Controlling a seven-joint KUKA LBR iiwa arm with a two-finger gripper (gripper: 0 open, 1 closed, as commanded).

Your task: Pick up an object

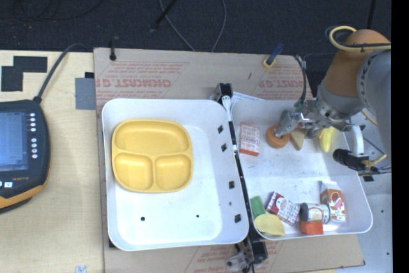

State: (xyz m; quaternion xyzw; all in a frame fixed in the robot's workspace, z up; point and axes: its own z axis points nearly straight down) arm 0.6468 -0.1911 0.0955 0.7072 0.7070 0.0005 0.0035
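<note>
The disc (278,136), an orange round thing, lies in the upper part of the right bin (348,227), right of frame centre. I would lower slowly and centre on it before closing. Nearer me, at the lower edge, small packets (281,208) lie crowded. The gripper (295,126) is just beside the disc, perhaps touching. Whether its fingers are open or closed I cannot tell.

- Two bins (128,227)
- One yellow tray (152,155)
- One arm (348,83)
- One pendant (19,150)
- Perhaps nine small items (300,211) in the right bin; clustered, hard to count
</note>
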